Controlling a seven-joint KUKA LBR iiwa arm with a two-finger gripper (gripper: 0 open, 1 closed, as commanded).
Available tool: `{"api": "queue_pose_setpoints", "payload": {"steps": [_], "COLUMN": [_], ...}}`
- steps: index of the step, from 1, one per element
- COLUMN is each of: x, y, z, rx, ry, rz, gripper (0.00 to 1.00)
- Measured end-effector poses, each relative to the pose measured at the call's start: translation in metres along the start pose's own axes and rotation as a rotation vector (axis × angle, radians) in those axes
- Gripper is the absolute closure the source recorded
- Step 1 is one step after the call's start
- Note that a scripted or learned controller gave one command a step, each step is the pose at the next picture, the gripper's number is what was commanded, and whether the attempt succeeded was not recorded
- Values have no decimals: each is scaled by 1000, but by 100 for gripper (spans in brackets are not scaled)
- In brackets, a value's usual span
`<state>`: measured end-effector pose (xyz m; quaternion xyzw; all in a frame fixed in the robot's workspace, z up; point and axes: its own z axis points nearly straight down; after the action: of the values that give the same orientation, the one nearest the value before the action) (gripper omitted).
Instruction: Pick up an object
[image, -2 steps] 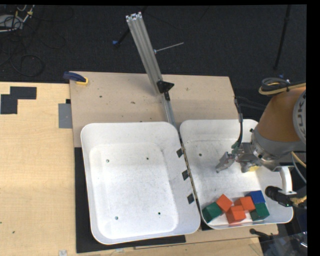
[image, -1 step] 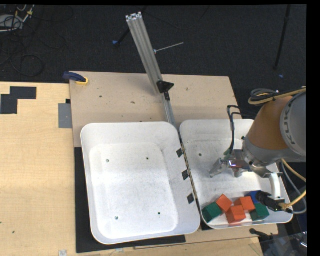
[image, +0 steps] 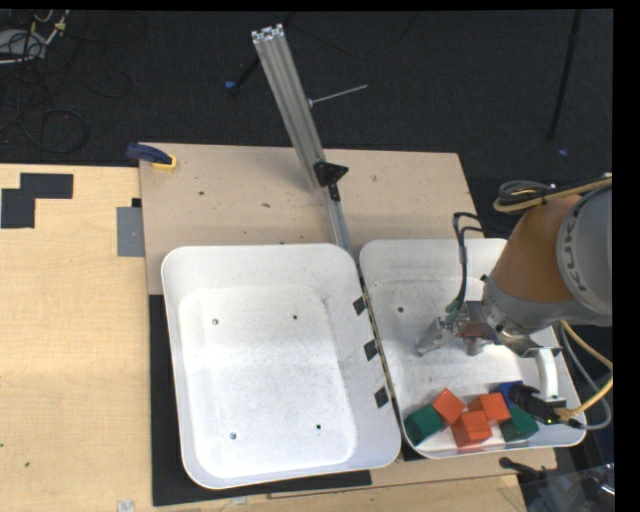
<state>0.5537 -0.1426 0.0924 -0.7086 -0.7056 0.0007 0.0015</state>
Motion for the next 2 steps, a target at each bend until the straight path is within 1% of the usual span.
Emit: {"api": "queue_pose_setpoints", "payload": {"steps": [1,2], "x": [-1,-5], "y": [0,7], "z": [-10,-56], "rx": [1,-4], "ry": [2,-1], "rz": [7,-4], "gripper": [100,100]}}
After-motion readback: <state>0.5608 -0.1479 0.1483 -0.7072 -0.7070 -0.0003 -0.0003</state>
